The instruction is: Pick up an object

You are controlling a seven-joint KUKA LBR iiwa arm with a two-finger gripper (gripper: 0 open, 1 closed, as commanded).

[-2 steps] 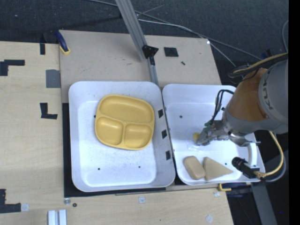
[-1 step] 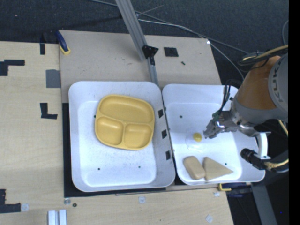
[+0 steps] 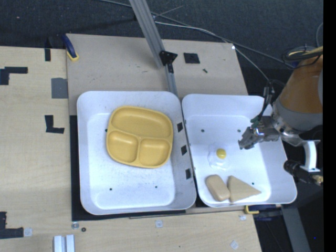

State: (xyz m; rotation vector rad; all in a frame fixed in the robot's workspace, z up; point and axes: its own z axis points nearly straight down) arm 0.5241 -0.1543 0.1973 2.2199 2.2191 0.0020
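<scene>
Nearby, claw (image 3: 251,139) hovers above egg (image 3: 220,155), beside breads (image 3: 231,188).

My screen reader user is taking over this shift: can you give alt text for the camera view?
The gripper hovers over the right bin, above and to the right of a small yellow ball; two tan pieces, a roll and a wedge, lie at the bin's near edge. The left bin holds a yellow divided plate.

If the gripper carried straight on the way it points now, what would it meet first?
The gripper points down and leftward over the right white bin. Probably bare bin floor first, short of the small yellow ball; depth is unclear from this view.
</scene>
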